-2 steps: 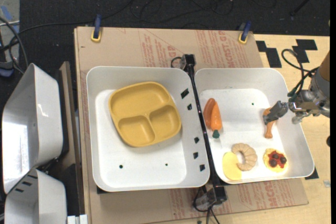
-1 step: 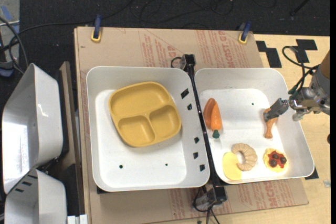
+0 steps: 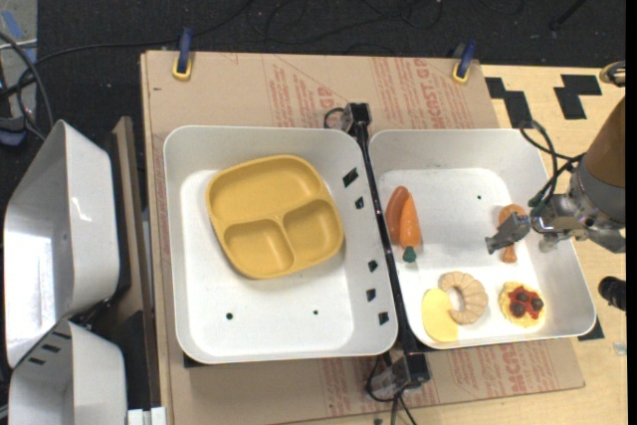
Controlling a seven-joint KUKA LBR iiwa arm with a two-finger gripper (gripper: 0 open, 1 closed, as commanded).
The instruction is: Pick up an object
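Over right bin (image 3: 572, 309), camera view: we see hand (image 3: 510, 236) low at bin's right side, dark fingers pointing left, right beside small orange piece (image 3: 511, 215). Whether fingers are spread or closed, we cannot tell; nothing visibly between them. Carrot (image 3: 402, 216) lies by left wall, bread ring (image 3: 464, 297) partly over yellow disc (image 3: 437, 315) near front, berry tart (image 3: 524, 304) at front right. Left bin (image 3: 189, 314) carries yellow divided plate (image 3: 275, 214). Our judgement: reach made, grasp and lift left.

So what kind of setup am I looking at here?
Likely a robotics lab test bench: two white bins on a clamped board, toy food such as a carrot, a yellow divided plate, loose cables across the dark floor.
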